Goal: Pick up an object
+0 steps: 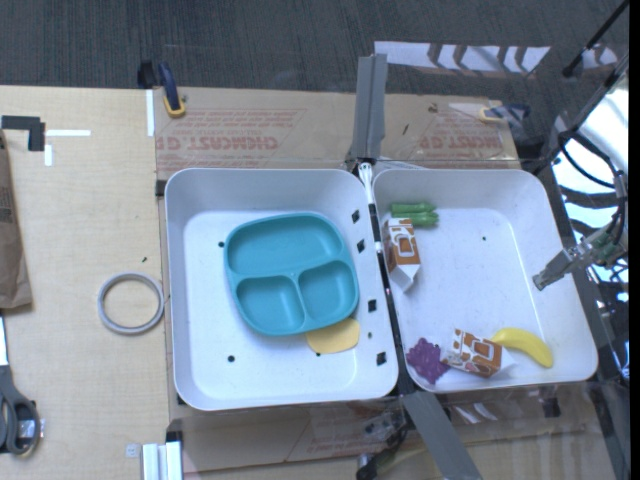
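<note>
The right bin (520,193) holds a green pea pod (414,213) at its back left and an orange-and-white carton (402,251) just below it. Along its front lie a purple bunch of grapes (426,359), a second small orange-and-white carton (476,352) and a yellow banana (525,345). In the left bin (190,298) a teal divided plate (291,273) rests partly over a yellow disc (335,337). My gripper (552,273) reaches in as a thin grey shape over the right bin's right rim, away from every object.
A tape ring (131,302) lies on the wooden bench left of the bins. Scissors (15,423) are at the lower left corner. Cables and frame parts (590,168) crowd the right edge. A grey divider post (368,108) stands behind the bins.
</note>
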You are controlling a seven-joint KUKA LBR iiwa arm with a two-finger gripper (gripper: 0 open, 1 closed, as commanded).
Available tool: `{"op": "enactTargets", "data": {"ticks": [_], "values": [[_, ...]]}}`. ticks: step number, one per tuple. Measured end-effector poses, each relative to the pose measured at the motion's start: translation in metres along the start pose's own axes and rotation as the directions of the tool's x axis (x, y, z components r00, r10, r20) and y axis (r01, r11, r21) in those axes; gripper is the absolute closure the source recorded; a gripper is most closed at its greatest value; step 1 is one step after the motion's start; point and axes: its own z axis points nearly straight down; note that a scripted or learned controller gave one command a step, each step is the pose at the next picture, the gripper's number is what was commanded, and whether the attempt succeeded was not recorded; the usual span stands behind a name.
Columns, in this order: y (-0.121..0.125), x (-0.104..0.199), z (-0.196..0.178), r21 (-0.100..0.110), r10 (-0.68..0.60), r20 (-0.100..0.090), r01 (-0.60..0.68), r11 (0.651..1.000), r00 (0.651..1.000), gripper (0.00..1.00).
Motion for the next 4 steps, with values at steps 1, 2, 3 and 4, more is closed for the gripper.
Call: {"op": "enactTargets", "data": {"ticks": [1, 2, 3, 4], "values": [[0.001, 0.000, -0.007, 0.002, -0.002, 0.000, 0.002, 1.000, 1.000, 1.00], [0.001, 0.000, -0.007, 0.002, -0.003, 0.000, 0.003, 1.000, 1.000, 0.00], [0.002, -0.001, -0.015, 0.004, -0.004, 0.000, 0.004, 1.000, 1.000, 1.00], [-0.001, 0.002, 0.121, 0.001, -0.003, -0.003, 0.003, 1.000, 1.000, 1.00]]}}
